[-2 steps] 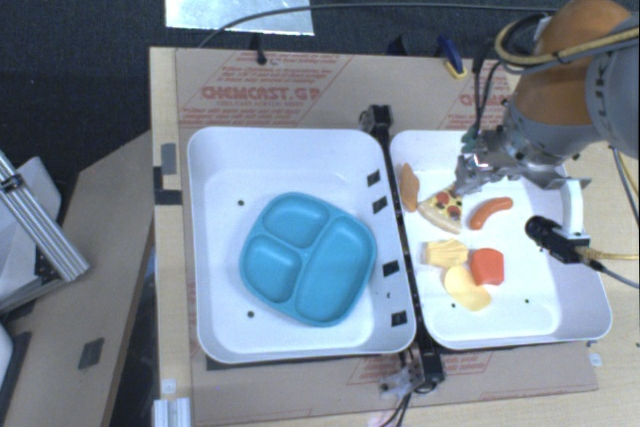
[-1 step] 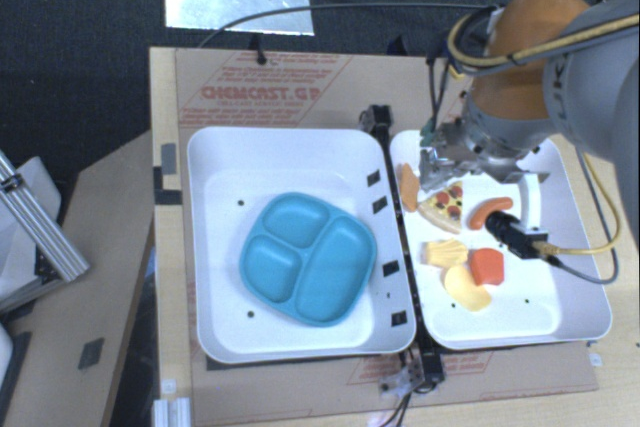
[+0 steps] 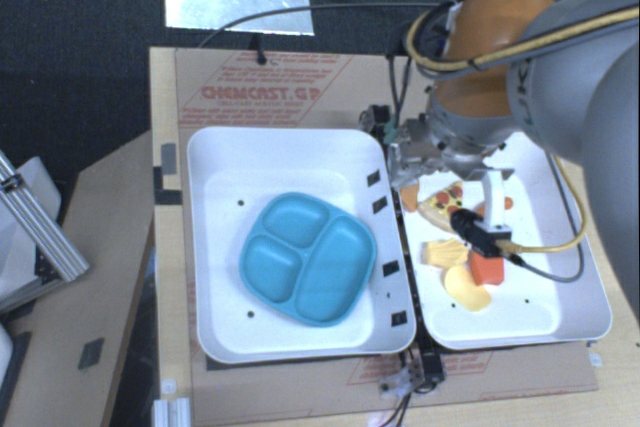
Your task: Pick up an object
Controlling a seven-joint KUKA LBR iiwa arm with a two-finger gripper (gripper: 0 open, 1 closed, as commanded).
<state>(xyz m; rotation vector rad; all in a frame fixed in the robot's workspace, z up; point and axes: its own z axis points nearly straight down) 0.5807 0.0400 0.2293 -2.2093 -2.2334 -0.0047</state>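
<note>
Grey arm (image 3: 585,75) from right, orange wrist band (image 3: 490,30), gripper (image 3: 418,165) pointing down

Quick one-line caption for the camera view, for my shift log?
Arm reaches over the right bin, above small orange and yellow pieces; a blue divided plate lies in the left bin.

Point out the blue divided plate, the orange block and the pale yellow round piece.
blue divided plate (image 3: 335,267): camera view, inside its largest compartment.
orange block (image 3: 486,269): camera view, on its top face.
pale yellow round piece (image 3: 466,290): camera view, on its middle.
</note>
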